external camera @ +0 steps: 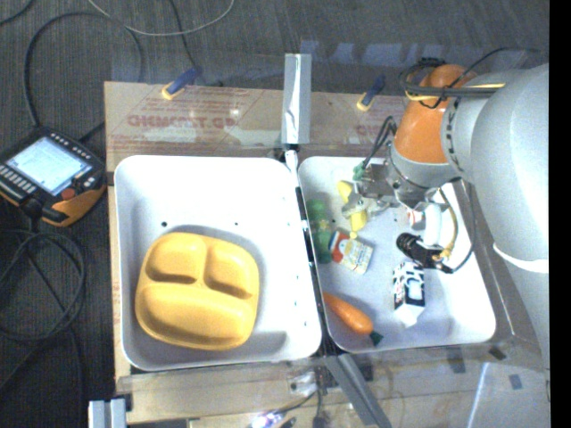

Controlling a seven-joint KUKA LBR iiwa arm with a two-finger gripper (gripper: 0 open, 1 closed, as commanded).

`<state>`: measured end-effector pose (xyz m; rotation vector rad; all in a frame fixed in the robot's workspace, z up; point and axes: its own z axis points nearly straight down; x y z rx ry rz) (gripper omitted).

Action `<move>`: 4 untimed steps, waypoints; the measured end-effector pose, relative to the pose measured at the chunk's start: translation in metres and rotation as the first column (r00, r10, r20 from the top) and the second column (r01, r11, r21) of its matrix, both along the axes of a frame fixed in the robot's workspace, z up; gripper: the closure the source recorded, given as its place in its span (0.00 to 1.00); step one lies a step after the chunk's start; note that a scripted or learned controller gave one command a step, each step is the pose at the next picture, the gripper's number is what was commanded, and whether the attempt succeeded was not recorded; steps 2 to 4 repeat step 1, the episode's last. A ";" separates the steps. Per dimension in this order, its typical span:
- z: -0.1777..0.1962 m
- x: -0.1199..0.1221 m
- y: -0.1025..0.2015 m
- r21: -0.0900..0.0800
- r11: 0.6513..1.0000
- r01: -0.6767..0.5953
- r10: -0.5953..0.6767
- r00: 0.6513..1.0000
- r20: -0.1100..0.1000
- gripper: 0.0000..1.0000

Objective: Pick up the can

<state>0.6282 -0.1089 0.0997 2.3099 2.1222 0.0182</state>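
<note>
Right bin (464,324) crowded along its left wall by a carrot (348,314), green pieces (318,212) and the can (354,253), carton (409,291) mid-floor, bare floor toward its right side, yellow tray (198,288) filling much of the left bin (143,185)

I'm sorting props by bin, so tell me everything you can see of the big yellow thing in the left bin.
The yellow tray is a rounded, thick-walled piece, smooth and slightly glossy like moulded plastic, with two shallow compartments side by side at its upper part. It lies flat on the floor of the left bin, toward the near side, turned a little askew. It looks whole, and no other item touches it. The gripper is over the right bin, far from it.
</note>
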 end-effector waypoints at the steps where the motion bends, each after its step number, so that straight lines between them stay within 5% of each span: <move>1: 0.083 -0.021 0.020 -0.003 1.000 -0.025 0.025 1.000 -0.014 1.00; 4: 0.083 -0.021 0.020 -0.003 1.000 -0.025 0.025 1.000 -0.014 1.00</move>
